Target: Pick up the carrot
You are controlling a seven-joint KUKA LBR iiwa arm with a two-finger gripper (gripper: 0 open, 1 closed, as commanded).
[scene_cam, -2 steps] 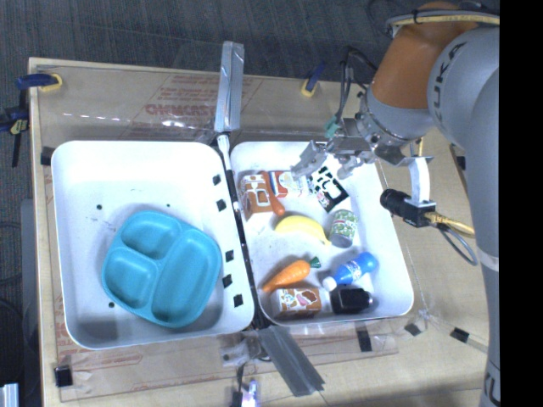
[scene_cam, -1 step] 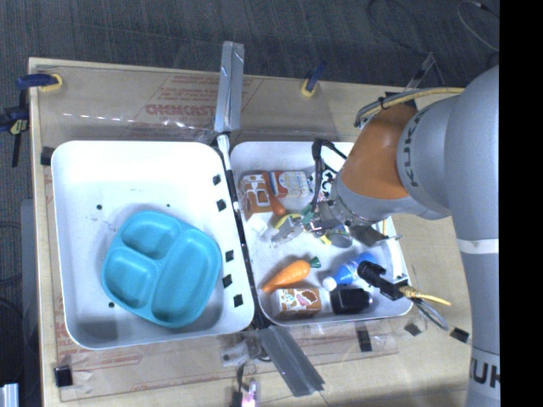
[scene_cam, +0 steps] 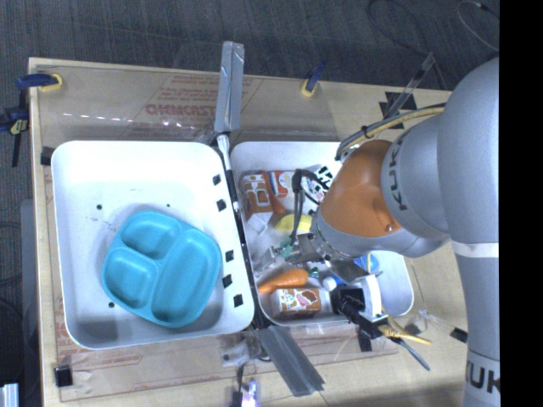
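Observation:
The orange carrot (scene_cam: pixel 282 279) lies near the front left corner of the right bin (scene_cam: pixel 399 299), pointing left towards the wall between the bins. The gripper (scene_cam: pixel 315 264) hangs low over the bin's contents, just right of and slightly above the carrot's thicker end. It is very close to the carrot, and I cannot make out whether they touch. The arm's orange band and grey wrist cover the middle of the right bin.
A brown packet (scene_cam: pixel 260 192) and a yellow item (scene_cam: pixel 289 223) lie behind the carrot. A red-labelled packet (scene_cam: pixel 298 301) sits just in front of it. The left bin (scene_cam: pixel 76 168) holds a blue compartment tray (scene_cam: pixel 161 265). Clamps sit along the bench's edges.

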